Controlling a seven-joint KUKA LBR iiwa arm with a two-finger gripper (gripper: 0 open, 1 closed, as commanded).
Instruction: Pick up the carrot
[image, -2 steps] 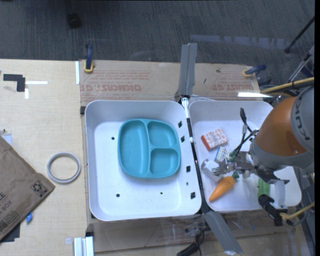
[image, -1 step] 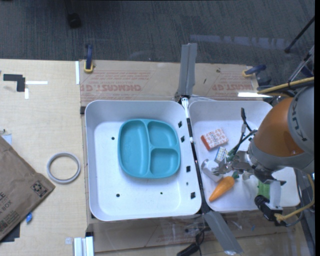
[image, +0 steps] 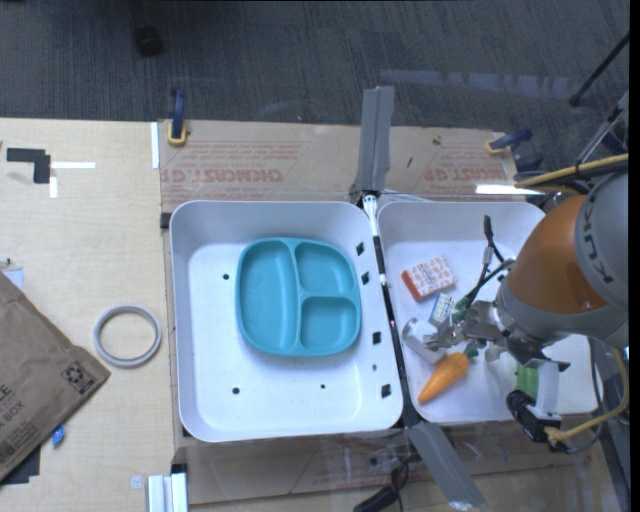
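The gripper (image: 445, 340) sits low in the right bin (image: 520, 215), just above the thick end of the carrot (image: 444, 375). Whether it is apart or together cannot be told: metal parts and cables clutter that spot. No object is seen clamped in it.

Worktop (image: 80, 230): pale wood, carrying both bins side by side, with brown cardboard (image: 35, 385) at its left edge and a ring of tape (image: 127, 334) just left of the left bin.

Left bin (image: 285, 215): holds a teal divided plate (image: 298, 297) near its centre.

Right bin: the arm (image: 575, 270), grey with an orange band, reaches over its right side. A small red and white packet (image: 428, 276) lies toward the bin's rear left. A green item (image: 527, 380) lies under the wrist, identity unclear.

Carrot: lies on the right bin's floor near the front left corner, pointed tip toward that corner, thick end toward the gripper.

Assessment: the step in hand appears to be the grasp. To do it well, the gripper should straddle the carrot across its width at the thicker half, descend fully to the bin floor, then close and lift straight. The taper invites slipping; the near wall limits room.
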